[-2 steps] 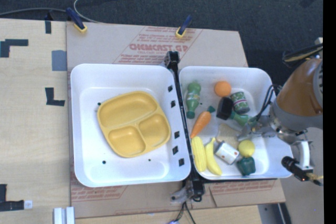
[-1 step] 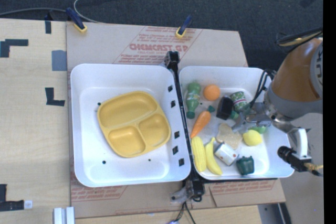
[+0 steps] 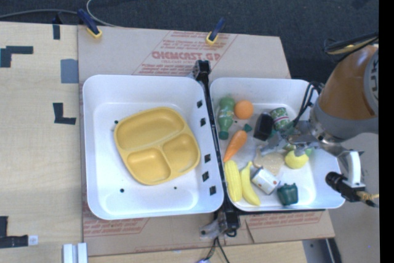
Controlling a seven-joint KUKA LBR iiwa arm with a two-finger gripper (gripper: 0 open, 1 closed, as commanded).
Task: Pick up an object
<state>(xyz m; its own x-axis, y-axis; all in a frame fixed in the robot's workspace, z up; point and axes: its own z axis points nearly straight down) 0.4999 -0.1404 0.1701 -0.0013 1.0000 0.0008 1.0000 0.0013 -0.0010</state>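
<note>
Arm (image 3: 348, 95) overhangs crowded right bin's (image 3: 301, 84) right rim.

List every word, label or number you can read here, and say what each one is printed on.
"CHEMCAST GP": red print on the cardboard sheet under the bins; the smaller red lines around it are too blurred to read.
Green can label: too small to read.
White box marking: too small to read.

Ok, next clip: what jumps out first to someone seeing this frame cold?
The big yellow divided plate lying alone in the left bin. Then the crowded right bin, with a carrot, an orange, corn and a banana among other small items. The grey and orange arm reaches over that bin's right side.
</note>
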